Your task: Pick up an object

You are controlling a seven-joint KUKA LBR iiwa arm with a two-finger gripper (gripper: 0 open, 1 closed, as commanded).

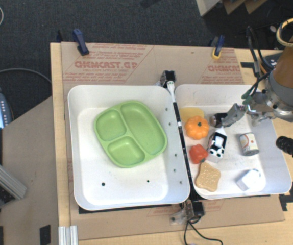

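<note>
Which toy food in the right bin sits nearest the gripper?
The pumpkin: it sits just left of the gripper; the tomato and toast lie farther down.

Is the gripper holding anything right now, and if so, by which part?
Nothing shows between its fingers. The gripper hangs over the right bin, above and right of the orange pumpkin, apart from every object.
</note>
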